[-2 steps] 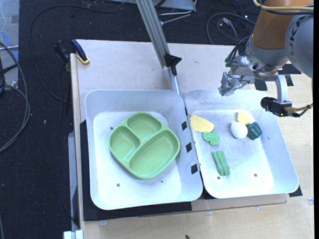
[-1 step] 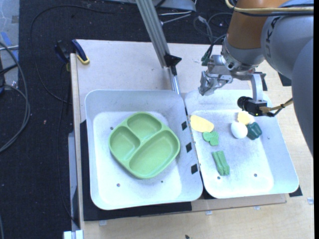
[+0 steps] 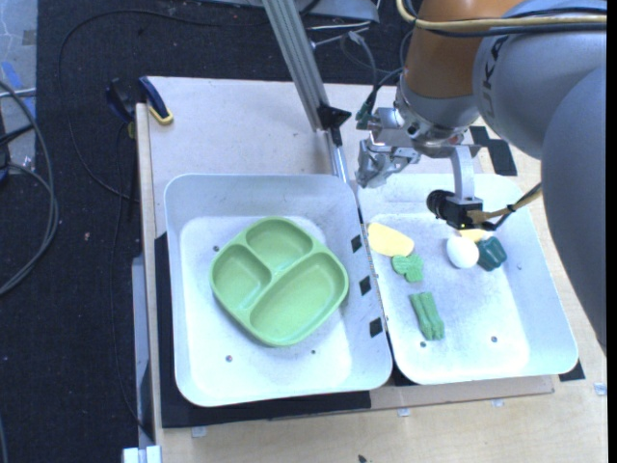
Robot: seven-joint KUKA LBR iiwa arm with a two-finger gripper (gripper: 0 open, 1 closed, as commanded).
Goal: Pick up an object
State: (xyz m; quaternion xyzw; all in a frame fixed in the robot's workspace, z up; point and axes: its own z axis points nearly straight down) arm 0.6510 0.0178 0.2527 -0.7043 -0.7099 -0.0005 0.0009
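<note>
The green block (image 3: 426, 315) lies flat in the right bin (image 3: 540, 355), its long axis running roughly toward the camera, slightly tilted; it looks stubby and matte. The gripper (image 3: 374, 170) hangs above the bin's far-left corner, seemingly empty, though blur hides its fingers' state.

Single fixed camera above bench (image 3: 241, 133), angled down, moderately near, covering both bins (image 3: 193, 287).

Pale bench (image 3: 241, 123) bearing two white bins (image 3: 193, 355), side by side.
</note>
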